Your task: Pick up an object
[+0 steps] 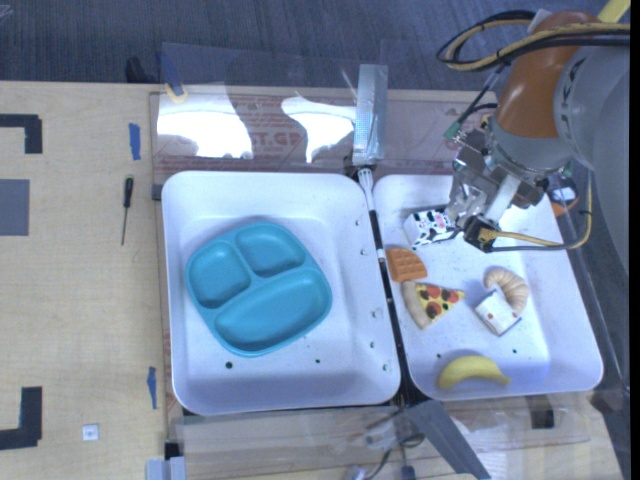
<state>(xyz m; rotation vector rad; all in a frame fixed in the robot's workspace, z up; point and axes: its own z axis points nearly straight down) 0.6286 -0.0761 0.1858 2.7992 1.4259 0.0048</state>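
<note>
Black-and-white toy cow [431, 226] lies just left of the claw [466, 218]; its grip state unclear.

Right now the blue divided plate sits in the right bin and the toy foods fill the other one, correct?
Not quite: the camera view shows the blue divided plate in the left bin. The toy foods, such as the pizza slice and banana, lie in the right bin.

Lab — taped bench [70, 298], paired bins [270, 388]
</note>
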